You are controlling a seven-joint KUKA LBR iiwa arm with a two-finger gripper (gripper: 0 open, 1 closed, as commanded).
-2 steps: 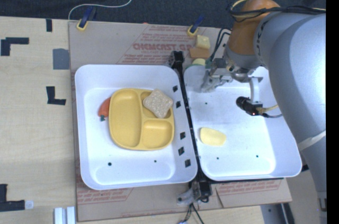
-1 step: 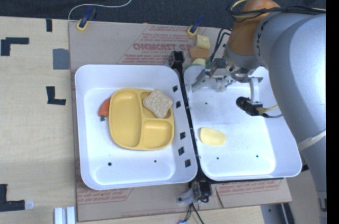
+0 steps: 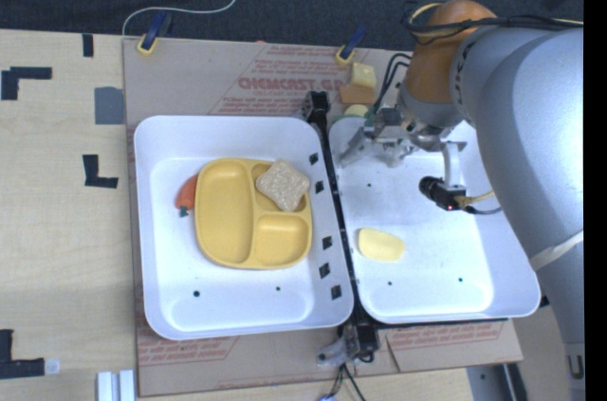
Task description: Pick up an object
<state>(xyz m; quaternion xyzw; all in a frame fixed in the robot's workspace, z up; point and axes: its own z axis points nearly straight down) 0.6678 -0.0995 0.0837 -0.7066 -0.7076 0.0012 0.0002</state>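
- My arm [image 3: 531, 96] runs off the right edge, so I see just part of its grey body.
- The gripper [image 3: 384, 138] sits under the wrist at the right bin's [image 3: 427, 295] far side; I can't make out how its fingers stand.
- An orange thing [image 3: 187, 192] in the left bin [image 3: 228, 309] is mostly hidden behind the yellow tray [image 3: 237, 219]; I can't tell what it is.
- The tan block [image 3: 358, 84] beyond the bins is partly covered by the wrist.
- The bench [image 3: 57, 228] is cut off at the left and bottom.
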